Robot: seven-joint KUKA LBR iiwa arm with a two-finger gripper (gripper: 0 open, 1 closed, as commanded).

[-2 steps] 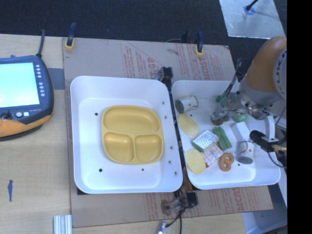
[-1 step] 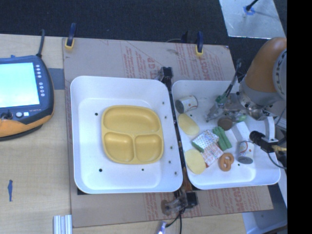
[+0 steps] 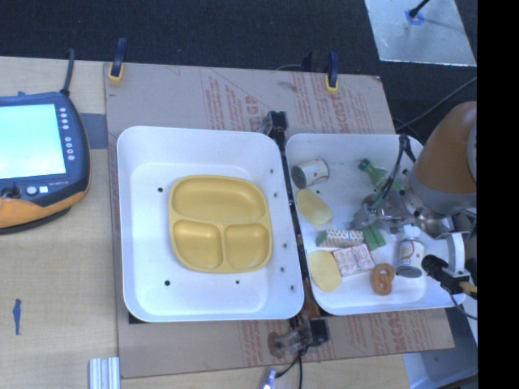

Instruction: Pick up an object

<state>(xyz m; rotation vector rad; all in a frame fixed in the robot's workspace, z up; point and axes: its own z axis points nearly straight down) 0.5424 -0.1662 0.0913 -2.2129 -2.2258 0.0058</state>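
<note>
My gripper (image 3: pixel 375 214) reaches down into the right bin (image 3: pixel 345 146) from the right, low over its middle. Right below it lie a green piece (image 3: pixel 374 237) and a patterned packet (image 3: pixel 344 237). A green bottle (image 3: pixel 371 169) lies just behind the gripper. Around them are a small grey cup (image 3: pixel 310 172) on its side, two pale yellow discs (image 3: pixel 314 207) (image 3: pixel 324 270), a white and red packet (image 3: pixel 353 259), a brown pretzel (image 3: pixel 382 279) and a white cup (image 3: pixel 408 256). Nothing is visibly held.
The left bin (image 3: pixel 138 217) holds a yellow divided plate (image 3: pixel 219 221). A teach pendant (image 3: pixel 36 156) lies on the bench at the far left. Clamps (image 3: pixel 332 71) pin the cardboard sheet behind the bins. The orange arm band (image 3: pixel 446 148) overhangs the right bin's right edge.
</note>
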